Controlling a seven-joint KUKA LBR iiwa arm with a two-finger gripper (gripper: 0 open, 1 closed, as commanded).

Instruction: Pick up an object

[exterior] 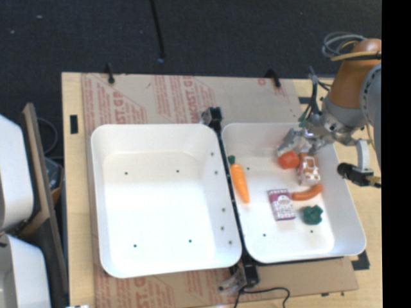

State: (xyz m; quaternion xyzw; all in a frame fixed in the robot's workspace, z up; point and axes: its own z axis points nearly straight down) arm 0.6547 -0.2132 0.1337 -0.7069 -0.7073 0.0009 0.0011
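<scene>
The hand (297, 141) sits low over the upper part of the right bin (343, 239), directly above a round red-orange item (289, 160); whether its grasp is open or closed cannot be determined, and nothing is confirmed to be between its gripping parts. The red-orange item, the likeliest target, lies just beside a small printed box (309, 169), and a sausage-shaped orange piece (307, 193) lies just below that. Risk: a smooth, rounded body may roll or squirt sideways under closing pressure, and the adjacent box may be nudged or caught along with it. The rigid, flat-faced box would be the more stable grasp. Further out lie a flat purple packet (281, 205), low in profile and hard to get under, a lumpy dark green item (313, 215), and a tapered carrot (239, 182) near the dividing wall. The left bin (103, 172) is glossy white plastic on a cardboard-covered counter (148, 98).
</scene>
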